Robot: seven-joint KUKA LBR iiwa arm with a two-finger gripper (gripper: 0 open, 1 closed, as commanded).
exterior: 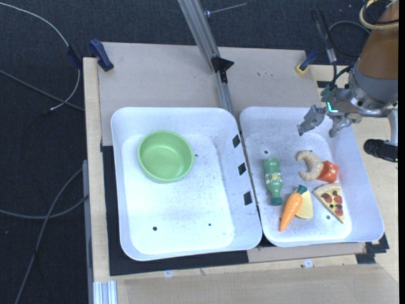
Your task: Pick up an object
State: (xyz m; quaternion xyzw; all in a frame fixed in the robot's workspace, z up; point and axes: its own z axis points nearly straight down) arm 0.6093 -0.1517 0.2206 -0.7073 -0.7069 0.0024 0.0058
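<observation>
The right bin (354,230) holds a green toy bottle (273,180), an orange carrot (289,210) lying against a yellow wedge (305,206), a pizza slice (333,200), a tan curved shrimp-like piece (311,163) and a red piece (328,170) beside it. My gripper (324,123) hangs over the bin's far right part, above and behind the tan piece. Its two fingers are spread apart with nothing between them.
The left bin (126,233) holds a green bowl (165,156). A metal pole (201,30) slants down to the seam between the bins. Blue clamps (100,54) sit at the bench's far corners. Cables trail on the dark floor at left.
</observation>
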